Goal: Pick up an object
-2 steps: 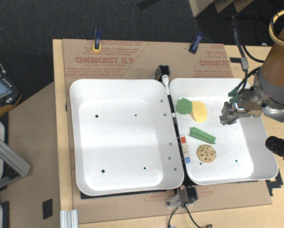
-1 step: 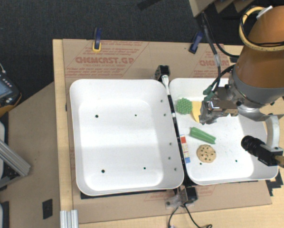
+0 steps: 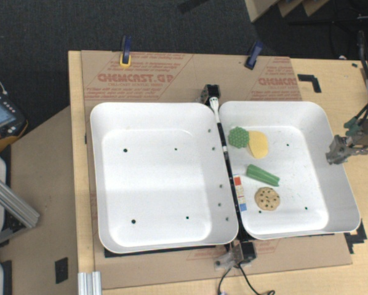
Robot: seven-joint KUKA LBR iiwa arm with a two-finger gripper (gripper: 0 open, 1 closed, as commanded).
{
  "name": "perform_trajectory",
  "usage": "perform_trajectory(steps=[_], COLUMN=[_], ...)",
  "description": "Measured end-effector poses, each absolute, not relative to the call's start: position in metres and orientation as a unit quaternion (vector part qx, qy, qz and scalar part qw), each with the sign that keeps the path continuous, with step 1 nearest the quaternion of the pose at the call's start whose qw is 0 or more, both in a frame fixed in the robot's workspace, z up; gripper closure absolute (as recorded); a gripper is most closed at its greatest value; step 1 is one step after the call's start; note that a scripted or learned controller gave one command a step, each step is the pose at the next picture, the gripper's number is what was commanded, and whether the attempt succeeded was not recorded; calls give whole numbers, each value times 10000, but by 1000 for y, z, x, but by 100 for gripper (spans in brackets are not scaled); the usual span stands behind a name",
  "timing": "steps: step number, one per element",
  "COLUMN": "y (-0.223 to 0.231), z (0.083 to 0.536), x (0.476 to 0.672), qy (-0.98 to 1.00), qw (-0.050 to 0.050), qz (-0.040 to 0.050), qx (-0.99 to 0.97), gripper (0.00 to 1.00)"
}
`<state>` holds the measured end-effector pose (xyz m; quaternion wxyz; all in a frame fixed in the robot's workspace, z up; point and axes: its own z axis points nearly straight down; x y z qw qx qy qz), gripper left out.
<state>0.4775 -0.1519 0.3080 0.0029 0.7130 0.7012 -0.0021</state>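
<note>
A: Setting: dark carpeted floor around a desk (image 3: 172, 275) topped with brown cardboard; two blue clamps hold the cardboard at the far edge. Two white bins sit side by side on it. The left bin (image 3: 110, 134) has no objects in it. The right bin (image 3: 313, 121) carries the lot.

B: Contents of the right bin?

A: Four items, all in its left half. A green knobbly ball (image 3: 238, 137) touching a yellow piece (image 3: 258, 144) near the far side. Below those, a green stick (image 3: 262, 175) lying at a slant. Nearest the camera, a round cookie (image 3: 267, 198) with dark chips. Stick and cookie are close together but apart.

B: And the arm?

A: The gripper (image 3: 339, 150) is at the right rim of the right bin, well apart from every item. It is small and blurred here; I cannot tell how the jaws stand, and nothing is visibly between them.

B: So which step?

A: My reading: the approach has not begun, and no target is engaged.

B: Next move?

A: It calls for travel leftward over the bin, then a descent on one item. The cookie or the stick looks easiest, each standing clear of its neighbours. The ball and yellow piece touch, so a grasp there risks nudging both.
</note>
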Motion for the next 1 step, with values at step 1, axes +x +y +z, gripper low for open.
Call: perform_trajectory(steps=[1], y=[-74], z=[306], x=[492], qy=[7098], qw=[-11], qz=[8], qx=[7045], gripper=[100])
